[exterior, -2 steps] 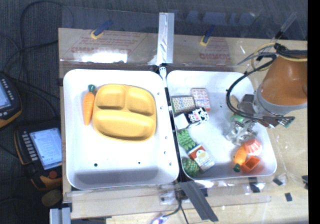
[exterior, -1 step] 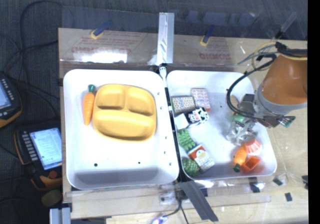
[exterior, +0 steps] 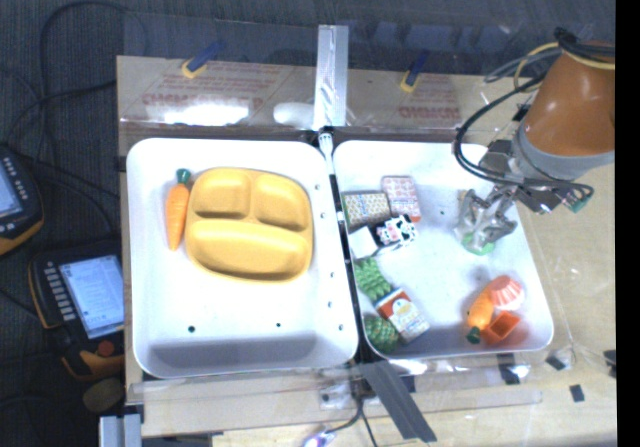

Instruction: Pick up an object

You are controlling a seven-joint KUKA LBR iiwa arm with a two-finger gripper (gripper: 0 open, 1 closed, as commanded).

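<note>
My job now is to go down straight and slow on one thing and close on its middle, not on its edge, so it does not slip out. I think the best pick is the orange and red plastic bottle (exterior: 494, 307) lying in the near right corner of the right shallow white bin (exterior: 440, 163), because it has bare floor around it. The left shallow white bin (exterior: 150, 235) holds a big yellow plastic tray with three parts (exterior: 248, 221) and a small orange toy carrot (exterior: 177, 212) just beside it, too far for me now. My grey arm with the orange band (exterior: 570, 115) reaches in from the right and bends down over the right bin. My gripper (exterior: 484, 225) hangs low by the far right side, above a small pale green spot (exterior: 479, 244). I cannot tell how wide I am set. Near the middle wall lie a small black and white cow toy (exterior: 397, 231), two little patterned boxes (exterior: 381, 201), and a green bumpy toy (exterior: 372, 280).
</note>
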